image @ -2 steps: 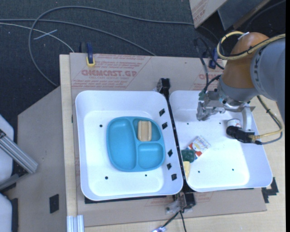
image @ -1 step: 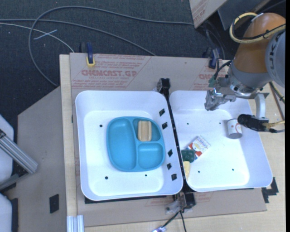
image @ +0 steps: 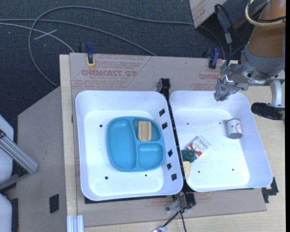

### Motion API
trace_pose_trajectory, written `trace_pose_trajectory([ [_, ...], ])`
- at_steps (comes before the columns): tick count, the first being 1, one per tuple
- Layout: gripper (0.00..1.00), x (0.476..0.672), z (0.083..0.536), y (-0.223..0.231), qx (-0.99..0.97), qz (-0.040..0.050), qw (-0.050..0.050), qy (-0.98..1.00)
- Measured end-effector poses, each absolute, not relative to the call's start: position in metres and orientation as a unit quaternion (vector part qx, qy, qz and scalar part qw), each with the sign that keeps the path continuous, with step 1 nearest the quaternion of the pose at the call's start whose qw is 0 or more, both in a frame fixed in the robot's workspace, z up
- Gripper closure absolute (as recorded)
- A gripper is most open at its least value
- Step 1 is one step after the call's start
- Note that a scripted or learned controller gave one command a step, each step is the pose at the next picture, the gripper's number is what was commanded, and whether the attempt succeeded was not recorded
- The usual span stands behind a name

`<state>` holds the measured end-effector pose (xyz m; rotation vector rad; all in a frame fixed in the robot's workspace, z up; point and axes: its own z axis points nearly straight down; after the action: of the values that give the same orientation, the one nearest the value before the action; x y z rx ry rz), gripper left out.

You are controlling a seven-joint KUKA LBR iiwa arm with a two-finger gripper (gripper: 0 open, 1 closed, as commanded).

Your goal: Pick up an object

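Observation:
My gripper [image: 220, 94] hangs over the far edge of the right bin [image: 213, 179], with nothing visible between its fingers. A small white cylinder with a red mark [image: 234, 128] lies in the right bin, below and to the right of the gripper. A printed packet [image: 198, 145] sits near the bin's left side, with a green object [image: 188, 155] and a yellow piece [image: 186, 169] beside it. In the left bin [image: 90, 181] a blue divided plate [image: 133, 144] holds a tan block [image: 144, 130] in its upper right compartment.
A black hinge strip [image: 168, 136] runs between the two bins. Blue clamps [image: 90, 54] hold the cardboard base at its far edge. Cables lie on the dark floor at the upper left. A cardboard box [image: 201, 11] stands behind the arm.

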<state>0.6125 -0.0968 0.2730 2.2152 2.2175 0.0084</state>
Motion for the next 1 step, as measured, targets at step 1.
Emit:
trace_pose_trajectory([
  [1,1.00,0.6125,0.2614,-0.0409,0.705,0.0003,-0.002,0.709],
])
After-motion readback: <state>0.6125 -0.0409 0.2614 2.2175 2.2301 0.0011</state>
